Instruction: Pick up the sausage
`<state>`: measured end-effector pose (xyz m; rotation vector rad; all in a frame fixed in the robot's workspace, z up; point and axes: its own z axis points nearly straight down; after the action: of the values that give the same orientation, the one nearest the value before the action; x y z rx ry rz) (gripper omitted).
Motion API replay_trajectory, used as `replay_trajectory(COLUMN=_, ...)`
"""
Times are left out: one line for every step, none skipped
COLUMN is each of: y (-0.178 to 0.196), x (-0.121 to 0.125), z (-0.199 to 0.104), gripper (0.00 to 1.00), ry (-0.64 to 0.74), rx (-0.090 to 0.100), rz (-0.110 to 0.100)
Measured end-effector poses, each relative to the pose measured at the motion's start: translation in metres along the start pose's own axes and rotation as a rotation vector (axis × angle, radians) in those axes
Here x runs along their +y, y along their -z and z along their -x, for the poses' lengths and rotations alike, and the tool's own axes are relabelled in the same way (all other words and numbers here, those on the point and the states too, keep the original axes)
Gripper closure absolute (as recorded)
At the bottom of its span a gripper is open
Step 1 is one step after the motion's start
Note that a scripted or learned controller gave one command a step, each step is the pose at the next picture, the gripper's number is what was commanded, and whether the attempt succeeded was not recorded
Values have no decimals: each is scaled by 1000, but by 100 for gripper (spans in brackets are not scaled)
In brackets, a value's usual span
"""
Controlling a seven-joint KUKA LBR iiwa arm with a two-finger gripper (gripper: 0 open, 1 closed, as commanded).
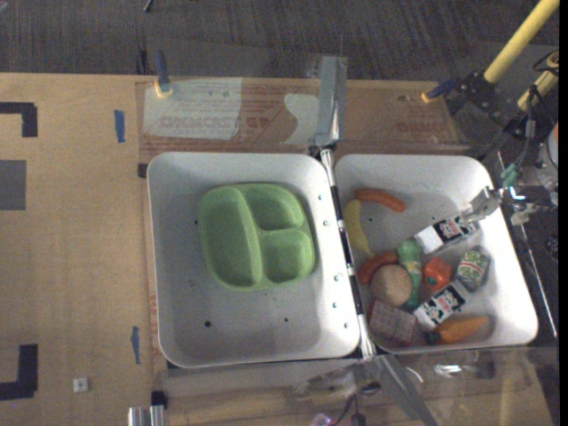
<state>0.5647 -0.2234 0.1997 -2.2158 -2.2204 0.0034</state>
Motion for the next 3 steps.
replay_trajectory(y=-71, x=84, z=-17, gripper=0, ry=-60, rx=-2, rz=0)
replay_trajectory(y=-115, x=104, z=-69, gripper=0, ry=236, rx=-2, rz=6)
replay_trajectory(y=-106, x=106, z=-70, gripper=100, ry=240, rx=-3, rz=7)
